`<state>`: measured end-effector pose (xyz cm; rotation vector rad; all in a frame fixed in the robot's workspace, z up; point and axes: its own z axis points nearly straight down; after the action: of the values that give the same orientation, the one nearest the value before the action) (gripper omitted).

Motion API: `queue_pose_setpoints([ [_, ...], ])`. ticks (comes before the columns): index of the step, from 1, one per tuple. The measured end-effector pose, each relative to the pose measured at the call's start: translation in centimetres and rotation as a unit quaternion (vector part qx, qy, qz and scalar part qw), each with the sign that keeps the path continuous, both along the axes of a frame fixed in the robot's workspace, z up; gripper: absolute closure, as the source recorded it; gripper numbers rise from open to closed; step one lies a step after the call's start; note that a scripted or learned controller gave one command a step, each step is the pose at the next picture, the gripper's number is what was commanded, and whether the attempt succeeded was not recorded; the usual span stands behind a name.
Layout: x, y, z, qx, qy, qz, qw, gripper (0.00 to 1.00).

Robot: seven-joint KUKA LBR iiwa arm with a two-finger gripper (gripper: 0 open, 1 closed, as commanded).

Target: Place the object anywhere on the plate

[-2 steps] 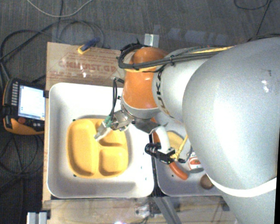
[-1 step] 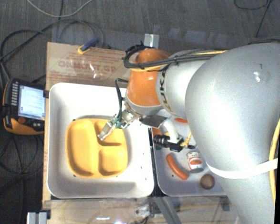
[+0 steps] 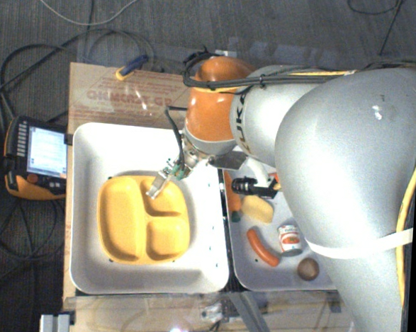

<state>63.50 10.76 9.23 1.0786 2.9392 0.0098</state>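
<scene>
Reaching in over the left bin [image 3: 80, 209], the pincer [image 3: 157, 185] is low above the yellow plate [image 3: 143, 225], near the upper right edge of the plate where the dividing ridges meet. Its tip is small and partly blurred, so I cannot tell if it is apart or together, and I see nothing clearly clamped in it. The plate has three compartments and lies inside the left bin. In the right bin [image 3: 246, 274], just beside, lie several objects: a reddish sausage [image 3: 263, 247], a pale yellow piece [image 3: 257, 209], maybe a lemon or a banana, a small can [image 3: 289, 238] with a red label, and a brown round thing [image 3: 307, 269]. A tablet with an orange frame [image 3: 39, 158] rests left of the bench.
</scene>
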Motion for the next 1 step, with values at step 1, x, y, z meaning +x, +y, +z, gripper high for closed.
queue_pose_setpoints([
  [1, -2.39, 1.27, 0.22, -0.0024, -0.006, 0.094, 0.9955, 0.0],
])
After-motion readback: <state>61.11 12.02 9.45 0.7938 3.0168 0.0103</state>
